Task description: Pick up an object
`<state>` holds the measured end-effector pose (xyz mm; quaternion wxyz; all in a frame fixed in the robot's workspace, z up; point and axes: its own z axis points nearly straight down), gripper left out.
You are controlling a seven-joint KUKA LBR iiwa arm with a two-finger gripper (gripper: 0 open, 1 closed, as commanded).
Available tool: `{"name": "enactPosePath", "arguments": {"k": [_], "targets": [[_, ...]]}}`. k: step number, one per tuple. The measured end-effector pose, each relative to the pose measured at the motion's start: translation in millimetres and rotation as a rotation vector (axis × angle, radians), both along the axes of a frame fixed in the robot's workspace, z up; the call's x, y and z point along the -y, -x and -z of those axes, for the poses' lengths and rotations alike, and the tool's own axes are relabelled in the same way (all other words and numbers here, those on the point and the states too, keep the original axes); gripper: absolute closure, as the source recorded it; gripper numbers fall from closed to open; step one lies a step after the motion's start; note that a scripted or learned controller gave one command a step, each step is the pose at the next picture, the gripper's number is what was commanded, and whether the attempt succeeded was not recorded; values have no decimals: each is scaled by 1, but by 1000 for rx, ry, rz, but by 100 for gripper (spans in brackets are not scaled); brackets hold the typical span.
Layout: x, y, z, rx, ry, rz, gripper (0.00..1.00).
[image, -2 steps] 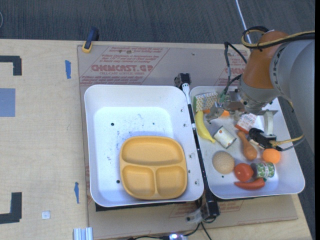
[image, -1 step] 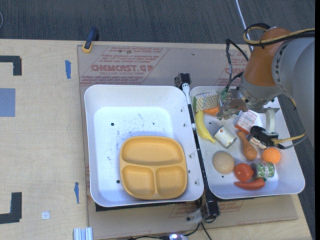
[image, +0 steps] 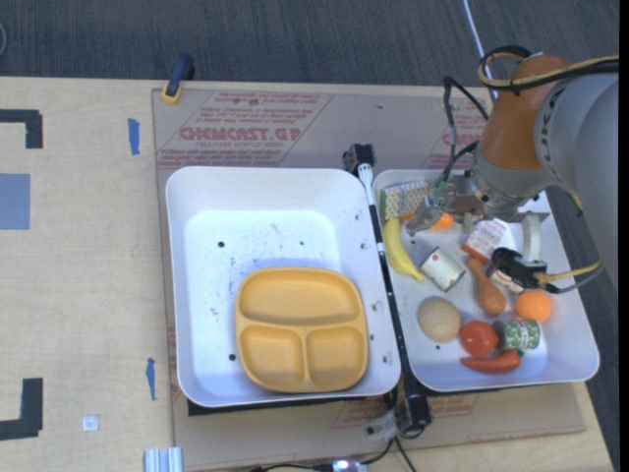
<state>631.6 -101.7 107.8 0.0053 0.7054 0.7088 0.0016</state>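
Camera view puts my tool (image: 439,214) low in the right white bin (image: 575,357); its grip state I cannot tell. Beside it, the yellow plastic banana (image: 397,249) looks light, stiff and slippery, so I would grasp its middle.

Seen from above at a slant: both bins (image: 187,264) mid-frame, arm (image: 570,116) entering at two o'clock.

claw (image: 438,210) over right bin (image: 580,347), near banana (image: 398,249)
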Motion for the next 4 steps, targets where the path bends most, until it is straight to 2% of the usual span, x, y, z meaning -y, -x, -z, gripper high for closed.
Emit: {"name": "enactPosePath", "arguments": {"k": [1,2,3,4], "targets": [[0,-1,-11,4,2,-1,100],[0,-1,-10,3,1,-1,0],[-5,22,21,-6,-2,6,0],[-5,21,10,-3,-1,6,100]]}}
